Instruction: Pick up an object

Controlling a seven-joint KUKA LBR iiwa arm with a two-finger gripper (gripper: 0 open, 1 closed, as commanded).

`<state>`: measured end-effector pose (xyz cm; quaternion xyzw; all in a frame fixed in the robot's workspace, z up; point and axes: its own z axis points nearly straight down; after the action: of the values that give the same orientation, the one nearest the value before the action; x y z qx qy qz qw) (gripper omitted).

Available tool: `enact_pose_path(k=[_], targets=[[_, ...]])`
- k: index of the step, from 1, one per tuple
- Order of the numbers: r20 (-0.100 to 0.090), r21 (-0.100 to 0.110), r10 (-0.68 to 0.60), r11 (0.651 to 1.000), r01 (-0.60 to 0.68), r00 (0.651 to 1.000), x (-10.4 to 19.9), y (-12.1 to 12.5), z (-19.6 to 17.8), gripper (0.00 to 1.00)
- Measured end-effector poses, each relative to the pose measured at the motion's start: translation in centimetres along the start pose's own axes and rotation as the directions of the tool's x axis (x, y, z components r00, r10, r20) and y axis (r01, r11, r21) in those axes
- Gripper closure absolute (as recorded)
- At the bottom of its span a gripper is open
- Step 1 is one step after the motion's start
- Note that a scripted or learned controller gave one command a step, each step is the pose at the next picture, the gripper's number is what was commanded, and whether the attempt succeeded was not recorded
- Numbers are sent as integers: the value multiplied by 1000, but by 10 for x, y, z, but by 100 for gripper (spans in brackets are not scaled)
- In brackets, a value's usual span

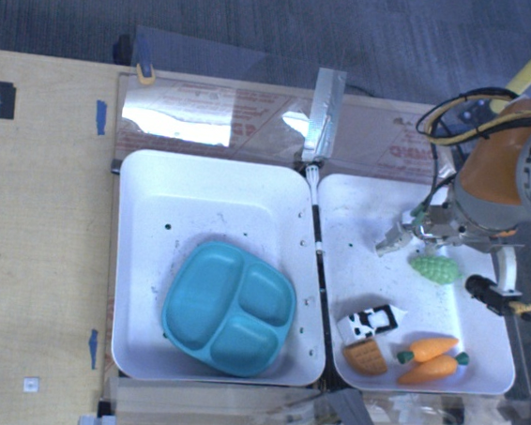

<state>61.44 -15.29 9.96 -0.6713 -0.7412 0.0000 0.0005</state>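
We see the gripper (pixel 405 233) hovering with fingers apart over the right bin (pixel 361 203), beside the green toy (pixel 434 268), and we judge a closing pinch could miss it sideways.

The end effector (pixel 403 234) hovers in the right bin (pixel 360 207), seemingly just beside a green toy (pixel 434 268).

Blue tray (pixel 227 320), orange carrots (pixel 431 358)

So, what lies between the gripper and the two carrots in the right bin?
In the camera view, a green bumpy toy lies just below the gripper; from there to the carrots the bin floor is bare white.
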Motion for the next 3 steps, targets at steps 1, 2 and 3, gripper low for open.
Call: enact_pose_path(k=[1, 2, 3], targets=[[-13, -11, 75, 997, -75, 997, -55, -41, 9, 0], [-2, -12, 77, 997, -77, 997, -59, -42, 1, 100], [3, -10, 57, 998, -56, 998, -10, -5, -136, 100]])
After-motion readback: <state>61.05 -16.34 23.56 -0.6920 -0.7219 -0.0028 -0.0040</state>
